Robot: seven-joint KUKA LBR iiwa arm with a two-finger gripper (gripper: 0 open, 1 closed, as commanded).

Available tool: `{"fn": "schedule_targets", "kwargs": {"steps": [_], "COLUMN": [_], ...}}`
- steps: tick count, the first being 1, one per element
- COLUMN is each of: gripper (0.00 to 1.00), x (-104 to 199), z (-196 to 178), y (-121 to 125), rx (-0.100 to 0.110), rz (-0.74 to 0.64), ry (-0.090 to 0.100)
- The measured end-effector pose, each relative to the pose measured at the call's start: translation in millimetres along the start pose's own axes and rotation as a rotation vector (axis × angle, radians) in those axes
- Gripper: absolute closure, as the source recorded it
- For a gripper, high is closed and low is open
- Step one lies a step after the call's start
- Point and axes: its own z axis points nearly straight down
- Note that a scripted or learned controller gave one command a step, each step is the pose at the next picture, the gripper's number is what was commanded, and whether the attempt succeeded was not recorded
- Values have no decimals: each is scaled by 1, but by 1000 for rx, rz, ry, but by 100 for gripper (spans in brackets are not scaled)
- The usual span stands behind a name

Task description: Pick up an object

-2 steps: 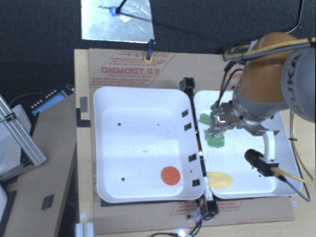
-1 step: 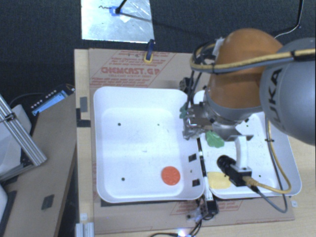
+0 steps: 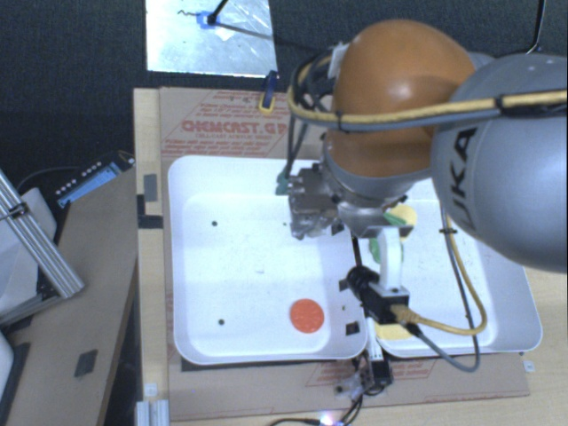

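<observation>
Nearest the camera, the grey arm (image 3: 506,149) hid most of the right bin (image 3: 510,327). Whether the jaws were apart, I cannot tell. An orange disc (image 3: 307,316) lay in the left bin (image 3: 204,238), near side; a straight descent over it seemed best.

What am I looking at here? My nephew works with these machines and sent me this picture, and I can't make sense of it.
This is a robot arm, grey with a big orange joint, seen by one camera fixed above the bench and looking down at a slant. The arm comes in from the picture's right. Below it lie two shallow white bins side by side: the left bin and the right bin.

The metal part under the orange joint is its claw, hanging over the left bin's far right part. I can't see anything held in it.

An orange disc lies near the left bin's front edge. Something yellow and something green peek out in the right bin, mostly hidden by the arm. The job is simply to pick an object up.
</observation>
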Motion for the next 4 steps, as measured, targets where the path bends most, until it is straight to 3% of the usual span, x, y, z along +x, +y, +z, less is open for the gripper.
{"fn": "schedule_targets", "kwargs": {"steps": [3, 4], "gripper": [100, 100], "x": [-4, 11], "z": [-30, -60], "y": [2, 69], "rx": [0, -4], "rz": [-11, 6], "ry": [-2, -3]}}
